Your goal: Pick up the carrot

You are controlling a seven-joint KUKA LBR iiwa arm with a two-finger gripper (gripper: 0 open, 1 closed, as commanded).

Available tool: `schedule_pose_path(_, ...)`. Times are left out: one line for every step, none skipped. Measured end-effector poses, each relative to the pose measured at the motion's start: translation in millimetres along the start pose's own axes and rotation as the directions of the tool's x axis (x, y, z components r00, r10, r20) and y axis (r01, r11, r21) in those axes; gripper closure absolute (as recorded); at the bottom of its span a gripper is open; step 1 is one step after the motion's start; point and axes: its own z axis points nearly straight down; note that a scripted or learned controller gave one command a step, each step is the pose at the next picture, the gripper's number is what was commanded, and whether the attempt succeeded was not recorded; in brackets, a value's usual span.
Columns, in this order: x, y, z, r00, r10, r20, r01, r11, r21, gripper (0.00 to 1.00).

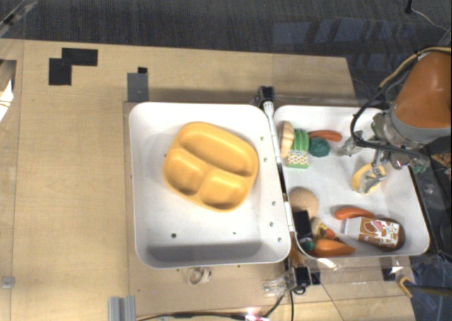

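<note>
Camera view: claw (372, 166) hovers above banana (365, 180).

text: none legible | brown bottle (376, 233) near front-right corner of right bin (421, 207): label has white/red graphic, too small to read | no numbers or signs
</note>
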Motion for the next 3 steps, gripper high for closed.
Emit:
schedule_pose_path(29, 7, -115, 0.969, 0.248, 0.003, -0.248, 0.969, 0.003, 0.00)
schedule_pose_path(62, 17, -147, 0.998, -0.062, -0.002, 0.062, 0.998, 0.000, 0.00)
schedule_pose_path(60, 18, -84, 0.964, -0.267, -0.005, 0.267, 0.964, -0.005, 0.00)
